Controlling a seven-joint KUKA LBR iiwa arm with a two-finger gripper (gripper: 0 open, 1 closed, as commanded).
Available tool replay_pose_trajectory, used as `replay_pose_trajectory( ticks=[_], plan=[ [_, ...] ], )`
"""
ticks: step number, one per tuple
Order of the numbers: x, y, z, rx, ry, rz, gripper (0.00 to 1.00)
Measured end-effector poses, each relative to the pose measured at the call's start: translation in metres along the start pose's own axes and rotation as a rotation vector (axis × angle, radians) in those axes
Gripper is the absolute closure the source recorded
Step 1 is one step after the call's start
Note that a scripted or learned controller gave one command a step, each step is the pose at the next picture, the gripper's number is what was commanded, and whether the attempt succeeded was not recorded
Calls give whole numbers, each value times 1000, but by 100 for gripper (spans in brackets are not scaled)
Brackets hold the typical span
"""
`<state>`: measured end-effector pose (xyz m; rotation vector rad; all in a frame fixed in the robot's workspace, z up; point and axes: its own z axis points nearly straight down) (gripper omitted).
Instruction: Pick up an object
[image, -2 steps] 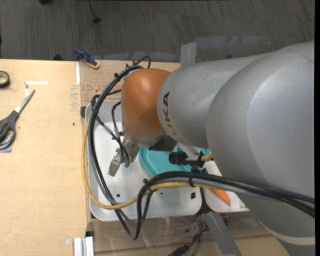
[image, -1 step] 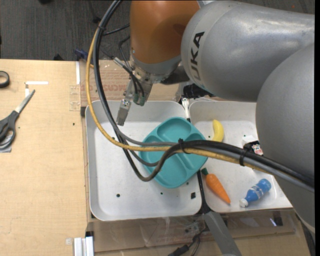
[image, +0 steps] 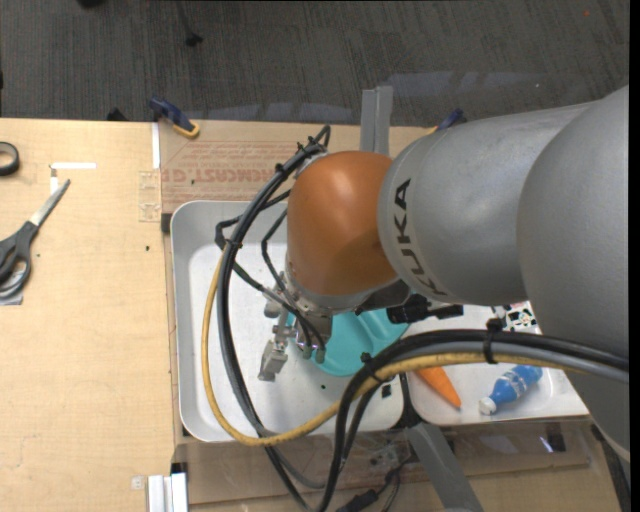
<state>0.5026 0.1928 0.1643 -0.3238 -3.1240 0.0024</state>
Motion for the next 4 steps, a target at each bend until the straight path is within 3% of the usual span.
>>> replay_pose_trajectory(
  ticks=[1, 2, 3, 4],
  plan=[
    [32, 29, 65, -1, 0, -416, 0],
    [-36, 4, -118, -2, -7, -505, 0],
    [-5, 25, 36, -1, -2, -321, 0],
    [-69, 50, 72, 0, -3, 547, 0]
  ],
)
